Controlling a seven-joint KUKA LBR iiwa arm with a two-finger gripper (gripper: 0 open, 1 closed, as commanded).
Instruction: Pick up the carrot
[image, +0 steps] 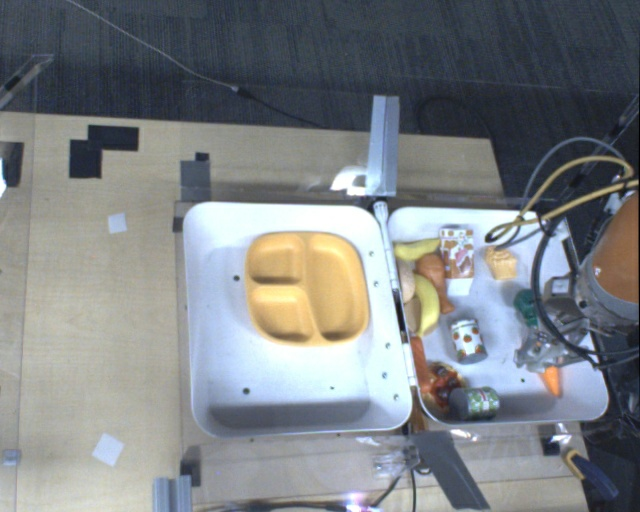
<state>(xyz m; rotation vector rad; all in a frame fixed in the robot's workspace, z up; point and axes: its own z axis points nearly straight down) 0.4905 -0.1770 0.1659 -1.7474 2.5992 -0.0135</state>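
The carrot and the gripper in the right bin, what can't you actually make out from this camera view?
- Carrot: an orange tip shows below the gripper; the gripper covers the rest.
- Gripper: too small and cluttered with cables to tell its state or whether it touches the carrot.
- Arm: cut off by the right edge.
- Items by the green can: piled together, too small to identify.

Pale wooden bench (90, 330) against dark carpeted floor (300, 50).

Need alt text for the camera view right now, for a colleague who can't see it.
The end effector sits low in the right bin, just above the carrot near its front right corner. That bin also holds bananas, cans and other food. The left bin holds a yellow tray.
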